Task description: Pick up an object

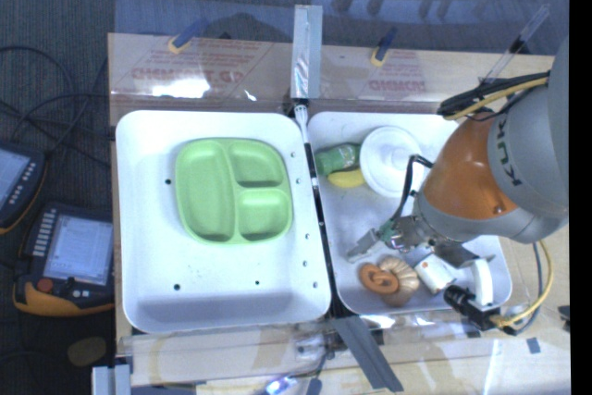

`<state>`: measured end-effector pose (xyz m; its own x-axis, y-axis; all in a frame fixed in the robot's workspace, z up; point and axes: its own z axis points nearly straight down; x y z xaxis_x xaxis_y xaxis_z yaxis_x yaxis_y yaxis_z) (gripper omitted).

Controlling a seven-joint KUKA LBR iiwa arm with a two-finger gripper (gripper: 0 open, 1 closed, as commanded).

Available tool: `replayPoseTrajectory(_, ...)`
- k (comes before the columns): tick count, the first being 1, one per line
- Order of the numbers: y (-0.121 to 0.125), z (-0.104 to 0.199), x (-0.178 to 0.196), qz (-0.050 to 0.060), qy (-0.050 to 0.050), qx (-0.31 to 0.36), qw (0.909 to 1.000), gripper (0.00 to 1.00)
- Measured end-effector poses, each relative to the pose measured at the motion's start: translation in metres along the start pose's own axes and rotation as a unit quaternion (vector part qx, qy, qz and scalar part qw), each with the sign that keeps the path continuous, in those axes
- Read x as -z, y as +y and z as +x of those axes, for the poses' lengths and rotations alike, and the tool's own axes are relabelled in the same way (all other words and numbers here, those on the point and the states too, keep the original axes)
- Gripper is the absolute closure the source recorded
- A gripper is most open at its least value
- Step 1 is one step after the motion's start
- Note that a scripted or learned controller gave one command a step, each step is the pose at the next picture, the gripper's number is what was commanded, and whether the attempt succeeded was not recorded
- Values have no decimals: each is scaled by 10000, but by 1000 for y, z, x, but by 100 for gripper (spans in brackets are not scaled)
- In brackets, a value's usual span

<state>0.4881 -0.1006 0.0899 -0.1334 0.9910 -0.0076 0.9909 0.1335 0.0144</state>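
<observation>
My gripper [368, 242] hangs low in the right bin [340, 291], near the middle of its floor, with the grey and orange arm reaching in from the right. Just below it lie a brown pretzel-shaped toy [375, 278] and a tan bun-like piece [400, 280]. A small white cylinder with a red band [432, 273] rests beside them, under the wrist. Farther back sit a green packet [335, 159], a yellow piece [347, 179] and a round white lid [388, 160]. I see nothing held in the gripper.
The left bin [148, 291] holds a light green divided plate [233, 190]. A white object [482, 277] lies at the right bin's front right. The divider wall [314, 217] between the bins runs close to the gripper's left.
</observation>
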Motion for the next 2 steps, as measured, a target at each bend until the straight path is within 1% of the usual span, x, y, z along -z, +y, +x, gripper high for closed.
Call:
replayPoseTrajectory(1,0,1,0,1,-5,488,9988,0)
replayPoseTrajectory(2,84,-18,-2,24,11,-174,9998,0)
